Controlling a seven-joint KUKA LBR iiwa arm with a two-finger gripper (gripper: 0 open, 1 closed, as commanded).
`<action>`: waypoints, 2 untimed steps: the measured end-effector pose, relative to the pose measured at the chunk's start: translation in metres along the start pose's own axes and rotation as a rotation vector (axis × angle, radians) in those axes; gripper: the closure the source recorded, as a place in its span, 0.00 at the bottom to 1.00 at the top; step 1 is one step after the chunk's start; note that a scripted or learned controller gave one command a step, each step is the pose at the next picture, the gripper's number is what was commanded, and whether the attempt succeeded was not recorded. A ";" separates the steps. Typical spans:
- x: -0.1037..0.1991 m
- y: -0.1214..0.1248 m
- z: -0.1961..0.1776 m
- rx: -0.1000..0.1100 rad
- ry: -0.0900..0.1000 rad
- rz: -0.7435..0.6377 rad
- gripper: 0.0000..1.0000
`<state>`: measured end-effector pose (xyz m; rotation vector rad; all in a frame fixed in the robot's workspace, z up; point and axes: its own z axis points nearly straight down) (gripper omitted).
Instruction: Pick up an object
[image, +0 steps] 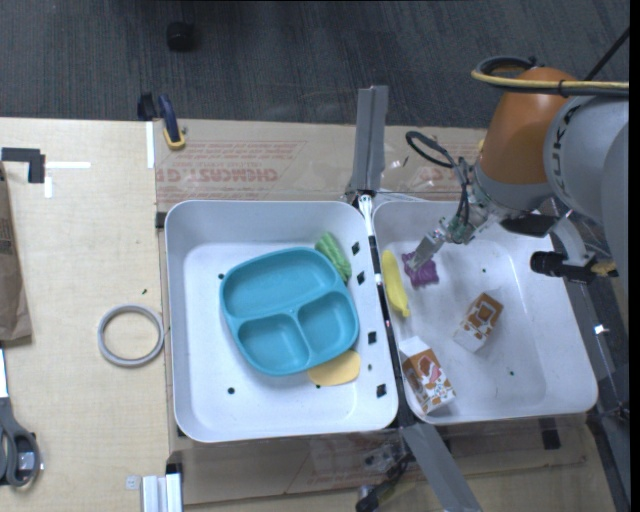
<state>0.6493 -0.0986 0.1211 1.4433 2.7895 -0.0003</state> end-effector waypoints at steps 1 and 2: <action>0.005 -0.009 0.030 0.003 0.000 0.460 0.00; 0.004 -0.009 0.019 0.001 -0.003 0.456 1.00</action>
